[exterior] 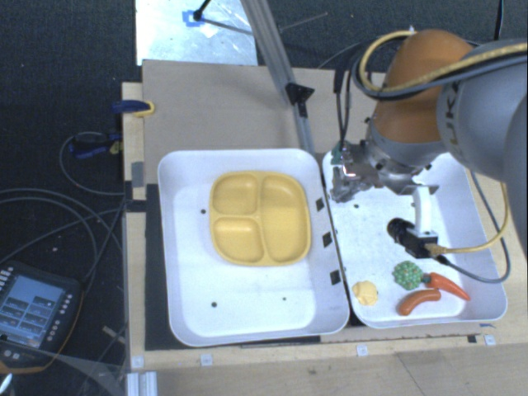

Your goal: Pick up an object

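The gripper (pixel 342 190) hangs over the right bin (pixel 487 304), just beside the yellow divided plate (pixel 260 218); whether its jaws are spread is unclear. The broccoli (pixel 407 275), carrot (pixel 450 285), and sausage (pixel 418 301) lie well apart from that plate.

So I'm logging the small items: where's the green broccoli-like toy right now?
The green broccoli-like toy lies in the right white bin, near its front edge, beside the orange carrot toy and above the orange sausage toy.

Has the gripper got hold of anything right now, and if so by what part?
Nothing shows in the gripper, which is over the right bin's upper left corner. The toy foods, carrot and broccoli among them, lie along the bin's near edge.
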Robot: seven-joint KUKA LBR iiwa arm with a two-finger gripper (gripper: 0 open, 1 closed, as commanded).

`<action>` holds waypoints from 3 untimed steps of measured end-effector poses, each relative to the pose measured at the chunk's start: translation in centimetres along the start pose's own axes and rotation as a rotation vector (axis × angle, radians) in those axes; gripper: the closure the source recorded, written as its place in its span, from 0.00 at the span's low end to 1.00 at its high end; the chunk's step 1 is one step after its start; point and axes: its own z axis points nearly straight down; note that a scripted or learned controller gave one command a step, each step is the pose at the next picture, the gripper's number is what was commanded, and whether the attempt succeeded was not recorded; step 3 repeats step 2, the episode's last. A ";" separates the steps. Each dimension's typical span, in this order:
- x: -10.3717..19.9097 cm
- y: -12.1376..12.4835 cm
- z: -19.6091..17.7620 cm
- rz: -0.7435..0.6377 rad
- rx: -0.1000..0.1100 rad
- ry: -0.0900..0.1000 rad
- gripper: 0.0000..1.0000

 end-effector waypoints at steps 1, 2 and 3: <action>4.5 -2.7 -0.6 0.000 0.000 0.001 1.00; 4.1 -2.6 -0.6 0.008 -0.001 -0.001 0.00; 4.1 -2.6 -0.6 0.008 -0.001 -0.001 0.00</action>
